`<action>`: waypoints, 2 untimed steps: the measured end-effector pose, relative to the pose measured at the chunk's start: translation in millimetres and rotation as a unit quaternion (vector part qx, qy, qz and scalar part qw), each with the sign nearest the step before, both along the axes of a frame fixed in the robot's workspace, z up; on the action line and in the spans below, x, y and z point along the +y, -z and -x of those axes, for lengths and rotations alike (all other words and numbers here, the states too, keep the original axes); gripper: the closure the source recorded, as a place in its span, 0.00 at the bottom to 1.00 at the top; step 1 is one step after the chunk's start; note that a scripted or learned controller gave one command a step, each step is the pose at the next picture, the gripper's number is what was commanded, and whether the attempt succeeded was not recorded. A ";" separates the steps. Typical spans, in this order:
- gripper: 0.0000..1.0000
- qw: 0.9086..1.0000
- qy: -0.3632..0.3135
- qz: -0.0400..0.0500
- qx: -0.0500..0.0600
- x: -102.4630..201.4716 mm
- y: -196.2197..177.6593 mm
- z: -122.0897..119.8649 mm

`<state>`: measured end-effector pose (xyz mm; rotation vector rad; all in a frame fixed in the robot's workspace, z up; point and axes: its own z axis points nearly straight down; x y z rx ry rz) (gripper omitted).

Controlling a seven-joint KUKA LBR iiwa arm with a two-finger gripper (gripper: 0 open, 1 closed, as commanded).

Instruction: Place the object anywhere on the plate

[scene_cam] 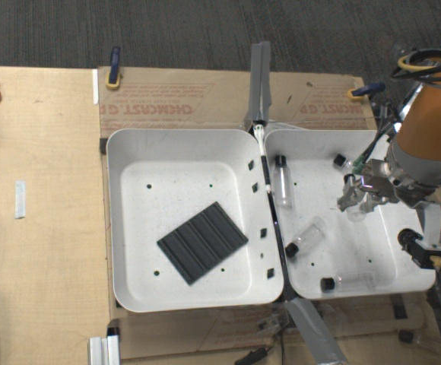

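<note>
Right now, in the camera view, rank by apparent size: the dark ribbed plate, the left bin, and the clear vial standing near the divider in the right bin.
Largest to smallest:
1. left bin
2. dark ribbed plate, lying inside that bin
3. clear vial, far slimmer than the plate
The gaps are plain.

Two bins side by side at frame centre on the worktop: left bin, right bin. Ribbed plate lies in left bin, lower middle, turned diagonally. Right bin: one tube along its left wall, upper part; second tube below it, tilted; third tube near the bottom rim. End effector over right bin's upper right, arm entering from frame right. Clamps at the upper edge.
</note>
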<state>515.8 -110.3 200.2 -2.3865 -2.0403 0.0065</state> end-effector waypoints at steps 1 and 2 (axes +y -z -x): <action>1.00 0.998 0.065 0.001 0.000 64.1 10.2 -85.2; 1.00 1.000 0.031 0.000 0.000 103.0 -24.9 -35.7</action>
